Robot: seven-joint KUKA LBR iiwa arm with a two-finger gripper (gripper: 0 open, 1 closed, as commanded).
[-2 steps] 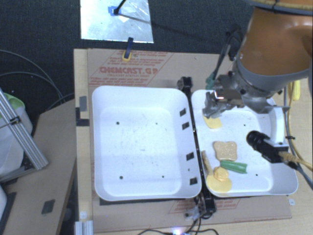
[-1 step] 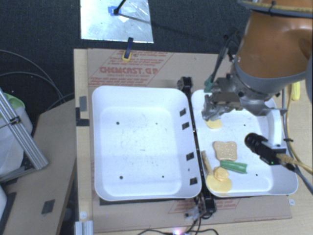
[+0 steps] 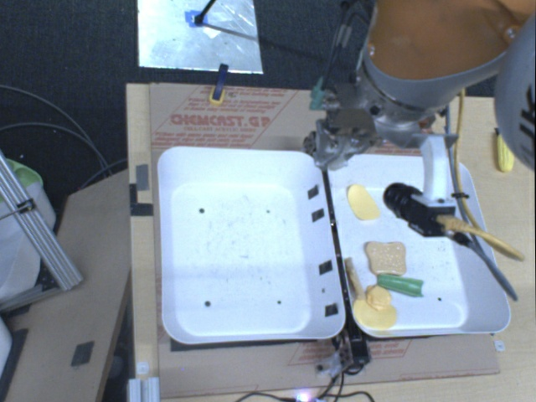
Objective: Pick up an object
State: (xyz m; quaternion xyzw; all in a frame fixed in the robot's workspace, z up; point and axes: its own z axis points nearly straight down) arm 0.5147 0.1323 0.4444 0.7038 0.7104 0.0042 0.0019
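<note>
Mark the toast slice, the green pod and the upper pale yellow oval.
toast slice (image 3: 385, 257): camera view, centre of its speckled face.
green pod (image 3: 400, 286): camera view, middle of its length.
pale yellow oval (image 3: 363, 202): camera view, its centre.

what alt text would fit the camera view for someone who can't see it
A grey robot arm hangs over the back rim where the white left bin meets the right bin, which holds toy foods: a yellow oval, a tan bread slice, a green piece and a yellow round piece.
</note>
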